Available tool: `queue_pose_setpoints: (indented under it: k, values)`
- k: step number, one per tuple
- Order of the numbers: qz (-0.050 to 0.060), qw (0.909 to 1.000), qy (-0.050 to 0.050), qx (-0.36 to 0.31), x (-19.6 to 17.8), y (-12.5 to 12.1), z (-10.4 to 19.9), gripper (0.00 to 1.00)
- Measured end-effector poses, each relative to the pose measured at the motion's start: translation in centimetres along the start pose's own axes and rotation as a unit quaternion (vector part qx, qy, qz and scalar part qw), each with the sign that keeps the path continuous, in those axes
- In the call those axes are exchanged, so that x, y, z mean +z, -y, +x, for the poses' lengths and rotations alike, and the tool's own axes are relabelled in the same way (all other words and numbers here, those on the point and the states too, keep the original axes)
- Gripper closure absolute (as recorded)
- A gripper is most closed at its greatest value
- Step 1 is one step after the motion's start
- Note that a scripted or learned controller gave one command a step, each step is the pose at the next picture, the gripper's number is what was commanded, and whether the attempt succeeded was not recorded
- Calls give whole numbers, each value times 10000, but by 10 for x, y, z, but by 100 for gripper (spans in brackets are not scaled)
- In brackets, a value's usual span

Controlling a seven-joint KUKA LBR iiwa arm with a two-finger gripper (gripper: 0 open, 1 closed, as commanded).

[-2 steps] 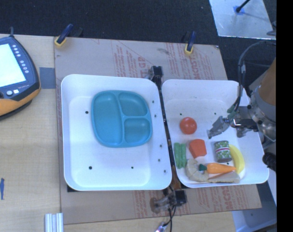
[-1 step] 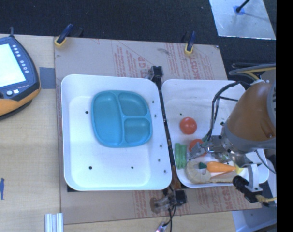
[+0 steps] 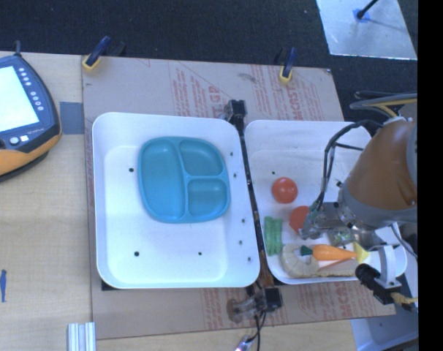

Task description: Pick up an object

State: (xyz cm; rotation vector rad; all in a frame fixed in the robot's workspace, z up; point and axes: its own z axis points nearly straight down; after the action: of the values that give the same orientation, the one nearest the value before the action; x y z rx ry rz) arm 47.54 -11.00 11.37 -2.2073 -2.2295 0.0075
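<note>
Camera view: gripper (image 3: 318,225) tips hidden among toys (image 3: 314,253).

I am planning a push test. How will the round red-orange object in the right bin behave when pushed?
The red-orange ball looks round all over, so it would probably roll, not slide. It lies alone on the bin floor, so little would stop it before the walls. It seems small, likely light.
</note>
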Motion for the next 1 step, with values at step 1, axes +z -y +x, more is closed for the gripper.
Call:
queue_pose_setpoints:
  k: [1]
  values:
    - [-2, 10000, 2, 1, 0, 0, 0, 0]
